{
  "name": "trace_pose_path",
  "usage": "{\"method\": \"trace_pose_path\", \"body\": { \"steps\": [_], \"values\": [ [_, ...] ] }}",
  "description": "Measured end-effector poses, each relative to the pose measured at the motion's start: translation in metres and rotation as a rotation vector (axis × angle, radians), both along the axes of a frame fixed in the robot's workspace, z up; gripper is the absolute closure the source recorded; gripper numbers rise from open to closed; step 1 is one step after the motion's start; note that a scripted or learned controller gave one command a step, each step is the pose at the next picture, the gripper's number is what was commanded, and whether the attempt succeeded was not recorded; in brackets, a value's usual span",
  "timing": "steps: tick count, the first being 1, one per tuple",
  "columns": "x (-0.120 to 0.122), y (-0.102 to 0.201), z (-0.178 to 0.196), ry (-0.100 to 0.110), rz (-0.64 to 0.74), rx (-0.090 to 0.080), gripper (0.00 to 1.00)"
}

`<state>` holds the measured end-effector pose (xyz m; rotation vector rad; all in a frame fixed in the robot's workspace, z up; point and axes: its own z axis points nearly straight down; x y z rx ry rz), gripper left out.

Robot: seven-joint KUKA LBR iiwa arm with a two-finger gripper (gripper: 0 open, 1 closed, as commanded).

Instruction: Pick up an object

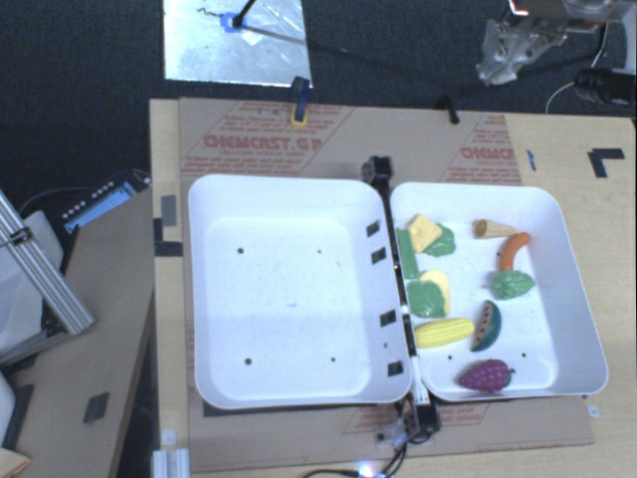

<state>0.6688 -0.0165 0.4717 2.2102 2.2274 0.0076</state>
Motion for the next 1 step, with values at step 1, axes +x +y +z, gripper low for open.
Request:
{"method": "trace_pose_path", "body": {
  "steps": [1],
  "values": [
    [-0.0001,0.0346,0.0219,0.002,-0.001,0.000,1.00]
  ]
}}
